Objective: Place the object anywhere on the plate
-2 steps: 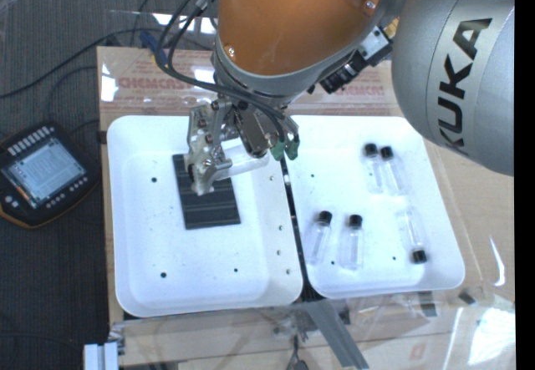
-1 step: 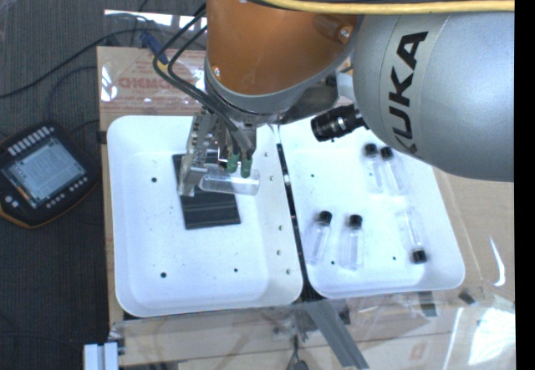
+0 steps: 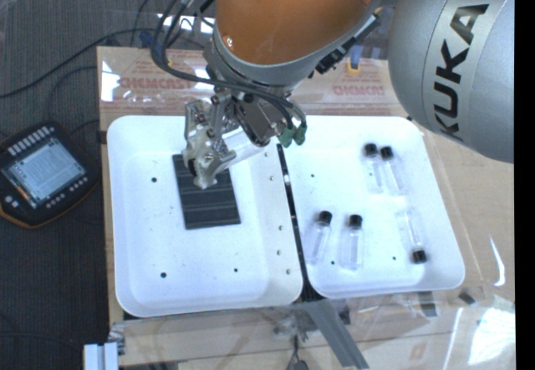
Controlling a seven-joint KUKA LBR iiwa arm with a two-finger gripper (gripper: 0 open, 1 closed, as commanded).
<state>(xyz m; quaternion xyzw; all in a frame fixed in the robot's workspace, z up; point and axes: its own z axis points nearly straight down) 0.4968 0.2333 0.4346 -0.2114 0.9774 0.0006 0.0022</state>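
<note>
Camera view: the gripper (image 3: 206,169) hangs directly over the dark ribbed plate (image 3: 209,203), positioned for release; finger state cannot be determined.

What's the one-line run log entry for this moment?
arm: over left bin | gripper: above black ridged plate, grip state unclear | vials: five in right bin | placement: not confirmed

Teach pendant (image 3: 42,174) on floor, left of bench; cables (image 3: 175,1) behind.

Bare left bin (image 3: 150,260) floor around plate (image 3: 209,203)
</note>
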